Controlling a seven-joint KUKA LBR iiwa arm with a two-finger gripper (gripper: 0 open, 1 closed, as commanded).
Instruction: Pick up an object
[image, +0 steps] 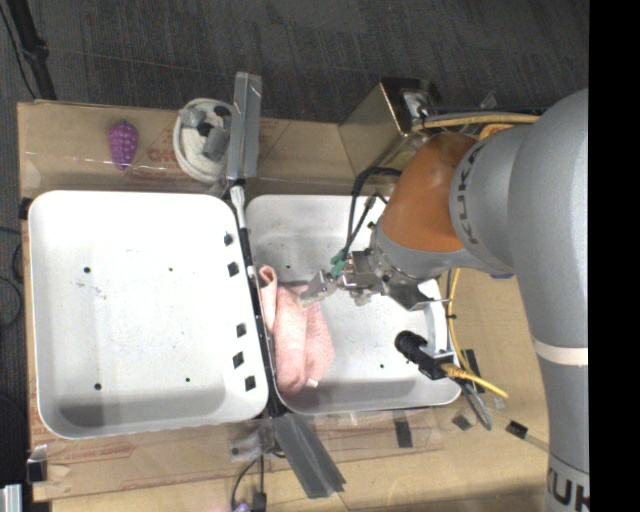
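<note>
Even overhead light, fairly bright. Left bin nearly blown out, w/ a soft grey shadow along its lower inner wall. Right bin greyer, shaded under the arm. Floor at top is dark, low detail. Slight softness overall; small parts near the wrist are blurry, probably low res.
</note>
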